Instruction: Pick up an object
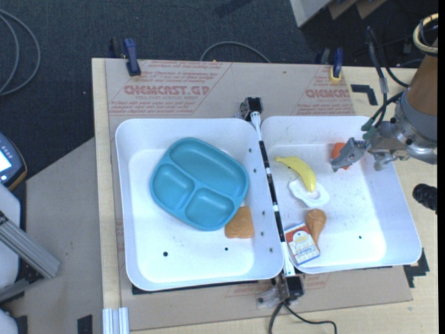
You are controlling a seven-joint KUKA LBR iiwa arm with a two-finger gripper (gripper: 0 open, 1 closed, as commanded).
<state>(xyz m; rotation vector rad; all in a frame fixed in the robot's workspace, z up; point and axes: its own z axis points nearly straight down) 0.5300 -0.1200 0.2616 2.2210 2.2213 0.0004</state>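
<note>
Camera view shows the pick not yet done: nothing is seen lifted, and every object lies in a bin on the counter (104, 186).

Going from the left, the left bin (139, 249) is occupied by a blue divided plate (199, 183), set at a tilt, with a brown pastry-like piece (240, 224) touching its lower right edge.

In the right bin (375, 242), just past the shared rim, a yellow banana (299, 171) is laid partly over a white fried-egg toy (311, 194). Below these, an ice-cream cone (316, 223) rests beside a small red-and-white carton (301, 245).

Further right, the hand (345, 154) is held over the bin's upper part, with a small orange object (337, 148) just beside it. Whether that object is gripped, and how far the hand is spread, cannot be told. A grasp and a lift are judged to be left.
</note>
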